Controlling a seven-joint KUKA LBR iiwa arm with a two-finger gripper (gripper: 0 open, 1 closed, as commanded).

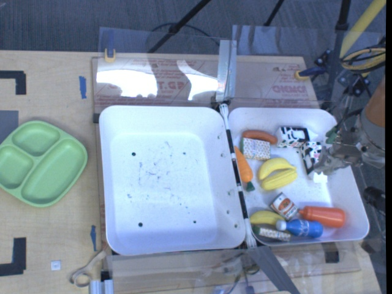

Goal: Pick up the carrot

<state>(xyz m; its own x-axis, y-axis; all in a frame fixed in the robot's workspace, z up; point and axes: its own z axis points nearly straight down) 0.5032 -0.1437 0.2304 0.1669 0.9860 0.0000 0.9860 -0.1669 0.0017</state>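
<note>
Carrot (pixel 244 167) lies against the right bin's (pixel 358 196) left wall; gripper's (pixel 323 164) grip state seems unreadable here.

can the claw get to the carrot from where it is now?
Probably yes. The carrot lies uncovered along the right bin's left wall, top side free. The claw sits across the bin; the banana lies between them, so go over. The wall may crowd one finger.

The carrot (pixel 244 168) lies against the right bin's (pixel 355 192) left wall, the hand (pixel 323 164) well apart.
</note>
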